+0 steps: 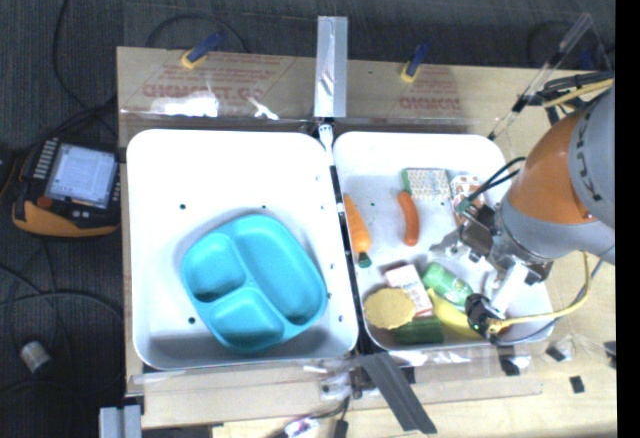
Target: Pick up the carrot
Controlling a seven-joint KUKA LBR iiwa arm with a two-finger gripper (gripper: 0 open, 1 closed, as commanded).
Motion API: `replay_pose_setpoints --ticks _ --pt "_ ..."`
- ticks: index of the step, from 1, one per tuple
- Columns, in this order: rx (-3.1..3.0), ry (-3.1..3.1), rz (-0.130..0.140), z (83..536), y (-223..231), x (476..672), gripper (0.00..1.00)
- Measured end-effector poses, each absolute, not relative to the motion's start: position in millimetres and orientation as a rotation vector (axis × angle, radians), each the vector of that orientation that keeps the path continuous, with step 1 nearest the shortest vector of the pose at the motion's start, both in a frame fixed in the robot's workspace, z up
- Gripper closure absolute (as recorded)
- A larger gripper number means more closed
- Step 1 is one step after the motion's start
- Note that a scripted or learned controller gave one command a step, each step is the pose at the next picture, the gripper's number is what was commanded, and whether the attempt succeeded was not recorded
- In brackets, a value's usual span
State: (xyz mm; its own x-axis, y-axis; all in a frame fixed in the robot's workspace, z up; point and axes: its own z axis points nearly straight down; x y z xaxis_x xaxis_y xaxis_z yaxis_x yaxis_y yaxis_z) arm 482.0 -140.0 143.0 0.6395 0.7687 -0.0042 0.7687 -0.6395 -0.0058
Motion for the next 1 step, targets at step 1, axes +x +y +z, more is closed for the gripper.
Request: replay_pose_setpoints --ticks 1 --pt "-3.04 -0.79 0.008 186.5 -85.9 485.7 0.0"
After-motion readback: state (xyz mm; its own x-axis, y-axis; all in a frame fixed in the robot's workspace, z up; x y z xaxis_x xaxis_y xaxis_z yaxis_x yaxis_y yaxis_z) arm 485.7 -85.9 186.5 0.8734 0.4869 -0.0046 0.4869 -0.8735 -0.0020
